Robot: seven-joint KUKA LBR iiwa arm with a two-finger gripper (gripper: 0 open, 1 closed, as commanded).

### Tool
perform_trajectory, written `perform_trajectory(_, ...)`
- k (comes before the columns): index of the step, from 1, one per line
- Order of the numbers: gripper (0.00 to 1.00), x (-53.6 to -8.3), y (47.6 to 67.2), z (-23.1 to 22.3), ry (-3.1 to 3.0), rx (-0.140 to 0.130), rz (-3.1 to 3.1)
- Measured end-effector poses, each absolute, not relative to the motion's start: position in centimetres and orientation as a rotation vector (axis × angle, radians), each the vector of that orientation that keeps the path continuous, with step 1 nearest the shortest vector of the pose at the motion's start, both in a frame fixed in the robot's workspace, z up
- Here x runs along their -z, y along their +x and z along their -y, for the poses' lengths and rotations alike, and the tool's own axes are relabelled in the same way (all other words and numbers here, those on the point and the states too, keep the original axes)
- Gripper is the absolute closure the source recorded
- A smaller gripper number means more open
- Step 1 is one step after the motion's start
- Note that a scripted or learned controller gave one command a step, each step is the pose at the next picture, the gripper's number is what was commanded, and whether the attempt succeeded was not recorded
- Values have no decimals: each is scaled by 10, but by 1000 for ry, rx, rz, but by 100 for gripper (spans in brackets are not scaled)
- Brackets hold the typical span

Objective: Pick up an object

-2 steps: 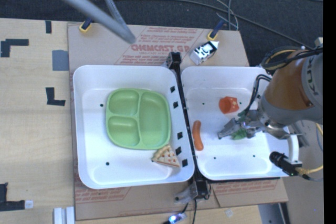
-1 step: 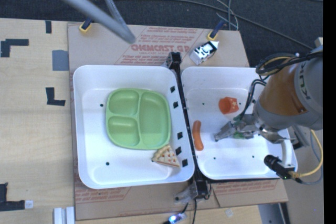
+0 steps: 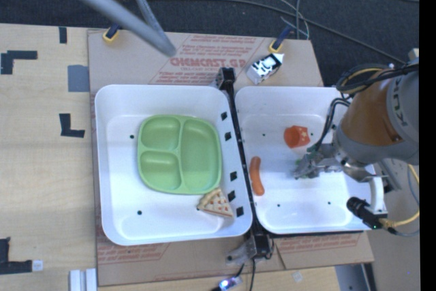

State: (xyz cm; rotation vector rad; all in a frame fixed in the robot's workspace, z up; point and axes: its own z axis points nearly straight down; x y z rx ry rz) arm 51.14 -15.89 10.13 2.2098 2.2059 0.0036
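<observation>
A: How many things lie in the two bins?

B: Four. The left bin [image 3: 109, 167] holds one green divided plate [image 3: 180, 153] and one pizza slice [image 3: 216, 203] just beside the plate's near corner. The right bin [image 3: 300, 218] holds one sausage [image 3: 256, 176] by the divider and one orange-red lump [image 3: 296, 136].

A: And the gripper?

B: The gripper [image 3: 308, 168] sits low in the right bin, between the two but apart from both; its grip cannot be told.
</observation>
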Motion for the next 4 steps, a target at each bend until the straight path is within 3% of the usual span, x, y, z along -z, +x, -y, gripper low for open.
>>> perform_trajectory(2, 100, -199, 515, 167, 2218, -2, -2221)
perform_trajectory(3, 100, -193, 532, 110, 2215, 0, -2231)
perform_trajectory(4, 100, -198, 535, 62, 2216, 0, -2230)
